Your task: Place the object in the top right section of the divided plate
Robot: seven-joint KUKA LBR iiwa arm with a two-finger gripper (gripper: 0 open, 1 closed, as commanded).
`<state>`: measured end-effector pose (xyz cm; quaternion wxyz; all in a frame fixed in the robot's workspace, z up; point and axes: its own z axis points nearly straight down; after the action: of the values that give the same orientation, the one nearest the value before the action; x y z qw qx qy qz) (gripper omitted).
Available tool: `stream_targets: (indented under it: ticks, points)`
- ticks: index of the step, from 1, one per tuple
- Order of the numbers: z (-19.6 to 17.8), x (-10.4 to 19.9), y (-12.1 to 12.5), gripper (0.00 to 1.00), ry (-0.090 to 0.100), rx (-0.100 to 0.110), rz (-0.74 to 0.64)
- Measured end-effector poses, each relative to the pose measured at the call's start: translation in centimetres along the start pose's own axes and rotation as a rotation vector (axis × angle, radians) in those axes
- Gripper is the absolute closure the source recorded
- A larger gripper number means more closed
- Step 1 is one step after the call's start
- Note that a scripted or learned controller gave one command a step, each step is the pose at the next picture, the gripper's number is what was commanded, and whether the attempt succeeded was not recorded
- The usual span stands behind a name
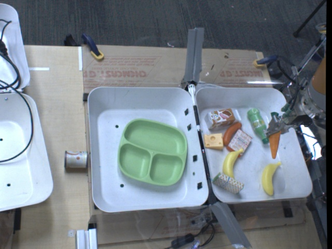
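Gripper (276, 124) is over the right bin (295, 188), near its right wall, with the orange carrot (274, 143) hanging point-down from it; the carrot's top end sits between the fingers, so the jaws are clamped on the carrot. Carrot looks lifted off the bin floor, though height is hard to judge from this angle. The green divided plate (153, 152) lies in the left bin (104, 191), well apart from the gripper, one long section on the far side and two smaller sections on the near side, all three bare. The rest of the right bin: green bottle (256, 123) just left of the gripper, brown snack packet (221, 118) at the far left, cheese wedge (213, 141) and a red sausage (232, 131) beside a red-white wrapper (239, 139), one banana (231, 162) mid-bin, second banana (269, 177) near the near-right corner, patterned packet (228, 182) at the near edge. A small can (76, 160) lies on its side on the bench, left of the left bin
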<state>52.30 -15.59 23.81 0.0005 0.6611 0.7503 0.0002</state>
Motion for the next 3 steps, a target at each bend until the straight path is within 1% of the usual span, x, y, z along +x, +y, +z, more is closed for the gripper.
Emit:
stream_targets:
  ticks: [1,2,3]
  points:
    - [-3.7,9.2,-1.7,1.00,0.000,0.003,-0.185]
    - [-3.3,21.7,-1.3,1.00,-0.001,0.004,0.001]
    - [2.9,28.6,-1.0,1.00,0.000,0.005,-0.373]
